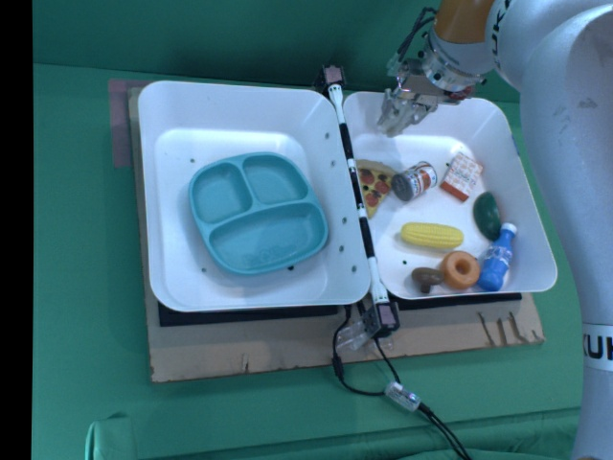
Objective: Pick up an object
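Pincer (pixel 394 127): hung over the far corner of the right bin (pixel 536 257); nothing between its fingers, spread or pressed together could not be told. Tin can (pixel 414 181), pizza slice (pixel 374 186), corn cob (pixel 431 236): lay below it, unlifted. Task judged not yet begun.

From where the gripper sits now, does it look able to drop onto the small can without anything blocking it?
Probably yes. The gripper hangs over the right bin's far end, and the can lies just nearer the camera with nothing on top of it. The pizza slice lies close beside the can, so the jaws may brush it.
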